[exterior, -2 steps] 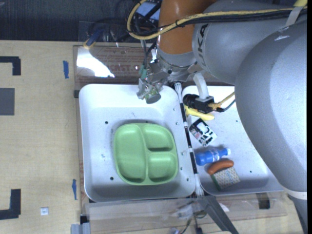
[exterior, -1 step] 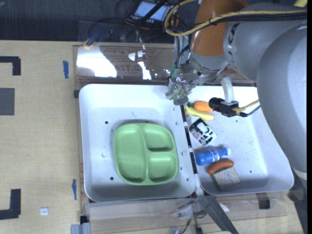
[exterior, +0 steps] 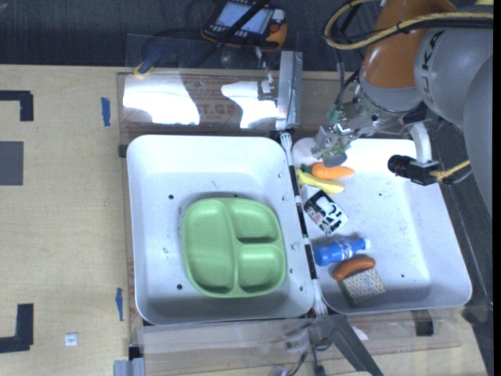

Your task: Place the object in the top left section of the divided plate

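We see the tool (exterior: 335,143) low over the far left corner of the right bin (exterior: 407,233), hanging from the grey arm (exterior: 462,61) with its orange band (exterior: 403,34), and we cannot tell how far its jaws stand apart, since the wrist hardware hides them from above. Directly beneath the tool lies an orange carrot (exterior: 333,171), touching or nearly touching the tool tips, though we cannot tell whether it is gripped. Just nearer the camera from the tool and against the carrot lies a yellow banana (exterior: 319,182). Further toward the camera from the tool sits a small black-and-white patterned object (exterior: 324,211), then a blue bottle (exterior: 338,250) on its side, then a brown-orange sausage-like piece (exterior: 354,267) resting against a speckled sponge-like block (exterior: 363,285). Well to the left of the tool, in the left bin (exterior: 156,171), the green divided plate (exterior: 232,246) lies flat with its three sections bare. Both bins rest on the pale bench (exterior: 63,210), and beyond the tool, past the bins, a small handheld screen device (exterior: 243,19) lies on the dark floor
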Tool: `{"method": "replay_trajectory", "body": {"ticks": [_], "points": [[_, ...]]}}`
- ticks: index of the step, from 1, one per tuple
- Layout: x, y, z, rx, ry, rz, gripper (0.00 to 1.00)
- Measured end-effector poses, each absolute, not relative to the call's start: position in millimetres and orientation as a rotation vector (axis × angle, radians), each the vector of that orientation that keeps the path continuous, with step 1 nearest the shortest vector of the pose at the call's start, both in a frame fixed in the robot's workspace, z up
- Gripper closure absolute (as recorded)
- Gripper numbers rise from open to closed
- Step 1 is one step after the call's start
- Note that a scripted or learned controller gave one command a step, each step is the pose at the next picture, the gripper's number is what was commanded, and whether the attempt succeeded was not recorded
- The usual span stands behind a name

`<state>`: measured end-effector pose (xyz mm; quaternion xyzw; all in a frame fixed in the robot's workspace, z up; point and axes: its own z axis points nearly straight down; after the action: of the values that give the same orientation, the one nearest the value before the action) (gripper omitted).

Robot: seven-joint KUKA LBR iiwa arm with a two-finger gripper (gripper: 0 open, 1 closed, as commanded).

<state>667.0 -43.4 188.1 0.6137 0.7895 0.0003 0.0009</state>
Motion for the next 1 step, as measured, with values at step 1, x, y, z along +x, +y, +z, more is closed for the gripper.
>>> {"method": "replay_trajectory", "body": {"ticks": [1], "points": [[667.4,-140.9,191.5,1.889,2.503,0.003,1.0]]}}
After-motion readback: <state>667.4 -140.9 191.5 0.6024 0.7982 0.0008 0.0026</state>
